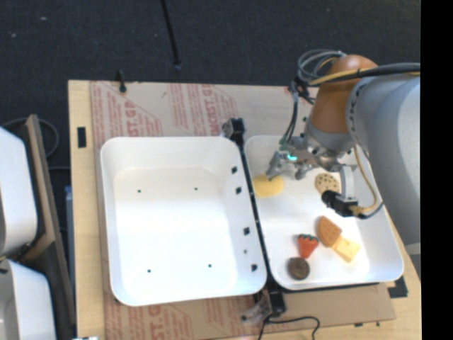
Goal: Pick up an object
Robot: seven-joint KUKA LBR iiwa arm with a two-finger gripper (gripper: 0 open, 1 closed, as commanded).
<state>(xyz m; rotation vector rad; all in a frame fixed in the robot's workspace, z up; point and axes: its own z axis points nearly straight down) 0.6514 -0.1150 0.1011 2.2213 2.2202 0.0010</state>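
Note:
In the right bin (382,257) my gripper (286,167) hangs at the upper left, just above and to the right of a pale yellow round piece (268,187). Its fingers point down toward the bin floor and nothing shows between them. A speckled tan cookie (325,183) lies to the gripper's right. Lower in the bin lie an orange bread-like piece (328,231), a yellow cheese wedge (346,249), a red strawberry (306,245) and a dark brown round piece (298,268).
The left bin (117,190) sits beside the right one, with a black divider rail (248,204) between them. The arm's grey body (386,140) covers the right bin's upper right. Black cables (350,202) loop near the cookie.

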